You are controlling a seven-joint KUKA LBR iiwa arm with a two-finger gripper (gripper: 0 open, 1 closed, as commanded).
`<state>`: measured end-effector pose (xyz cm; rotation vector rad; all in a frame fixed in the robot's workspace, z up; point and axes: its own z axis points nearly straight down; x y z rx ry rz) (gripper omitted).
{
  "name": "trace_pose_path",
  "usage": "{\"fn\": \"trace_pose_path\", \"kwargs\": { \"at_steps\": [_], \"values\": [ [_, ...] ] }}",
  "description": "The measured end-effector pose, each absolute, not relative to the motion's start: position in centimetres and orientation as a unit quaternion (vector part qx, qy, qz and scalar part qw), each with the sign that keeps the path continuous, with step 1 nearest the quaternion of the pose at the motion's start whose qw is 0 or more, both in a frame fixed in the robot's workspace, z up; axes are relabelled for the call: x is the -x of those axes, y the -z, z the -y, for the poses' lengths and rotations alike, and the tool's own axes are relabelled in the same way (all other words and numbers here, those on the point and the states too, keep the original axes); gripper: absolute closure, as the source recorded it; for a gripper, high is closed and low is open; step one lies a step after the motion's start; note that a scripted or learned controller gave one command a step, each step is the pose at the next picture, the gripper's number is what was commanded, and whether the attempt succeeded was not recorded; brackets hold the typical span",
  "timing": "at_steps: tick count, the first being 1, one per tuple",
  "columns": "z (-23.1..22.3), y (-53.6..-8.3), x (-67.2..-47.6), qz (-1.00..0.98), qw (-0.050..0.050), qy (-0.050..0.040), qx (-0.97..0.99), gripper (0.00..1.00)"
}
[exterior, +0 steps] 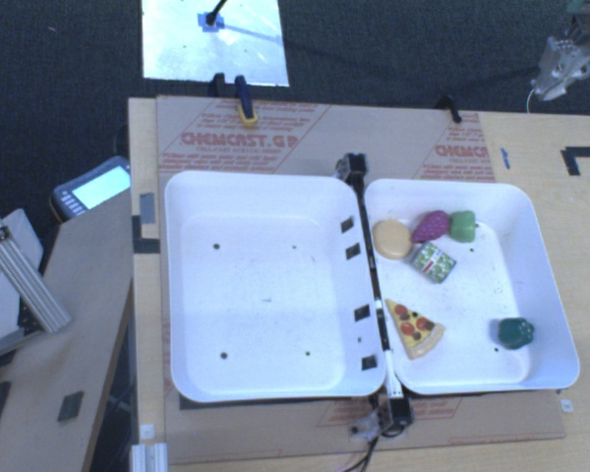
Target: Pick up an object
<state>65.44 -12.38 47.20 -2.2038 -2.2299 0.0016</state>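
White bins: 2 sat side by side on the bench (275, 131); the right bin (546, 264) held 6 toys.
End effector (567, 64): hung at the top right, off the bins, carrying nothing; opening too blurred to tell.
Best target: the dark green toy (515, 333), alone near the right wall.
Approach: likely straight down, centred, wall avoided.
Look: small, rounded, dark.
Others: pizza slice (416, 327) lay by the divider.
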Motion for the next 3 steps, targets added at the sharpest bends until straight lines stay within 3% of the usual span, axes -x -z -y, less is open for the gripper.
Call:
{"fn": "trace_pose_path", "kwargs": {
  "at_steps": [1, 2, 3],
  "values": [
    [12.9, -30.8, -58.8, 0.707, 0.007, -0.0049, 0.707, 1.00],
    [8.5, -54.6, -51.6, 0.709, -0.009, 0.0075, 0.705, 1.00],
    [9.0, -37.4, -51.7, 0.707, 0.005, -0.0043, 0.707, 1.00]
  ]
}}
